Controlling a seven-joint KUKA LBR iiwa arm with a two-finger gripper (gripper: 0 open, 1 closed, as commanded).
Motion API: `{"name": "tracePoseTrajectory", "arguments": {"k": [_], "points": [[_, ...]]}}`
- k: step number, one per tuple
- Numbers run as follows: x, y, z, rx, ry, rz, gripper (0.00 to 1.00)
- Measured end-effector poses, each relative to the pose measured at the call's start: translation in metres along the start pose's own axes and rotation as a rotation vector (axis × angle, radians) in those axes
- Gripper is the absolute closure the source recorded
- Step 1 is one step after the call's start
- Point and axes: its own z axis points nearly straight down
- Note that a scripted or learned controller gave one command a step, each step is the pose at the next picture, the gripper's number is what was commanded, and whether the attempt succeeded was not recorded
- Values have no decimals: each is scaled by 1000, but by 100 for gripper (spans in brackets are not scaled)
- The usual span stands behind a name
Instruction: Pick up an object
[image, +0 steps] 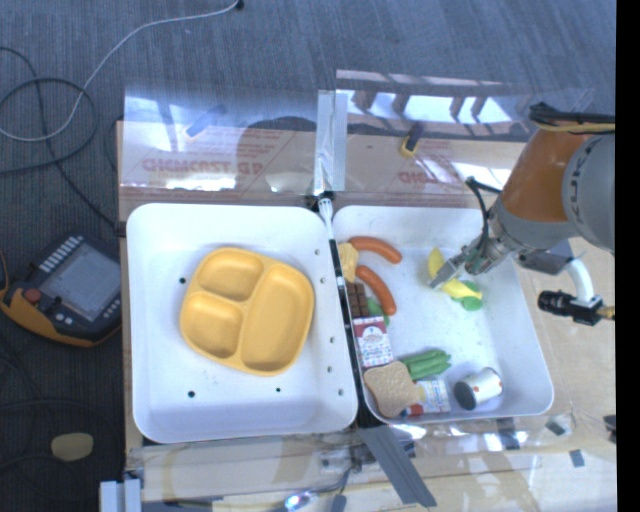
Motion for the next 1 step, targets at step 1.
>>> {"name": "tracePoseTrajectory", "arguments": {"k": [1], "points": [[1,61,-108,14,4,389,100]]}}
